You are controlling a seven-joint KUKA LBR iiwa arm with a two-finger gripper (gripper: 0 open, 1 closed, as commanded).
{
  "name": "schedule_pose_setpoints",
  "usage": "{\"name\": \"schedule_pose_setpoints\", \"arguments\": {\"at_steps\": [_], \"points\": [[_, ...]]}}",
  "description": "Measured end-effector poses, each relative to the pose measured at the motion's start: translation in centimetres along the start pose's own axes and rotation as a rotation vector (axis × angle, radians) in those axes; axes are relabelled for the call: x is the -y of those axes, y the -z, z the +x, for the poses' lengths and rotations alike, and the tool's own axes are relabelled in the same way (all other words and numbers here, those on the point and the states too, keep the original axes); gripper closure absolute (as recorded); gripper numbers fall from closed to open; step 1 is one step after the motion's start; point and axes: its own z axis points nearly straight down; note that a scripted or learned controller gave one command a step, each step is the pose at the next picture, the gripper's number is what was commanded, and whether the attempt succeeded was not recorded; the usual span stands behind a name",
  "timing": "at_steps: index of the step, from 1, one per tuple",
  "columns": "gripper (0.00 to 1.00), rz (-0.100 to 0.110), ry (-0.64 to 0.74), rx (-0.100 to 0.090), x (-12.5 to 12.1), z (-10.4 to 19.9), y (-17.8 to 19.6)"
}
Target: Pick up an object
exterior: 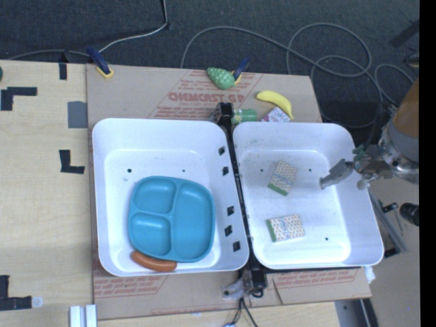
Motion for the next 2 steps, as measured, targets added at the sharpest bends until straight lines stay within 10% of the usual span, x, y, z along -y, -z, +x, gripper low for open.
{"name": "schedule_pose_setpoints", "arguments": {"at_steps": [2], "points": [[0.00, -0.003, 0.000, -0.001, 1.8, 9.2, -14.6]]}}
